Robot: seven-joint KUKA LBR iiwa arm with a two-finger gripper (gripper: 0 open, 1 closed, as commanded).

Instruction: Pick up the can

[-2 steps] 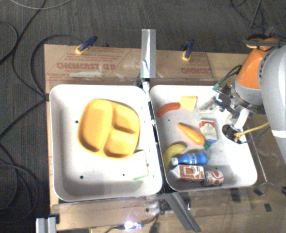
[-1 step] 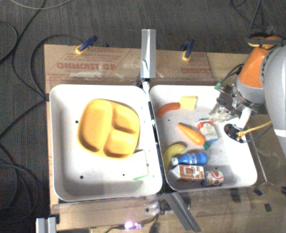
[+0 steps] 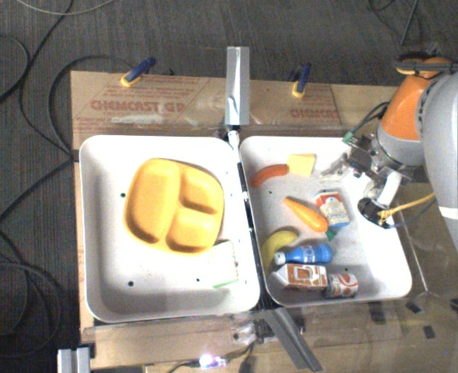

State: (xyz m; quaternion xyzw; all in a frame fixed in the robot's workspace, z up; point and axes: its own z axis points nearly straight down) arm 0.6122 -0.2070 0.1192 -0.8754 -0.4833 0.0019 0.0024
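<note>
A small red and white can (image 3: 343,284) lies on its side near the front edge of the right bin (image 3: 384,282), touching the end of a brown carton (image 3: 305,277). My gripper (image 3: 355,159) hangs over the far right corner of that bin, well behind the can and slightly to its right. The grey arm with its orange band (image 3: 410,119) reaches in from the right above it. I see nothing held in the gripper.
The right bin also holds a red sausage (image 3: 268,174), a yellow cheese wedge (image 3: 302,164), a carrot (image 3: 307,214), a small red and white carton (image 3: 334,209), a banana (image 3: 276,244) and a blue bottle (image 3: 305,255). A yellow divided tray (image 3: 175,204) lies in the left bin (image 3: 105,270).
</note>
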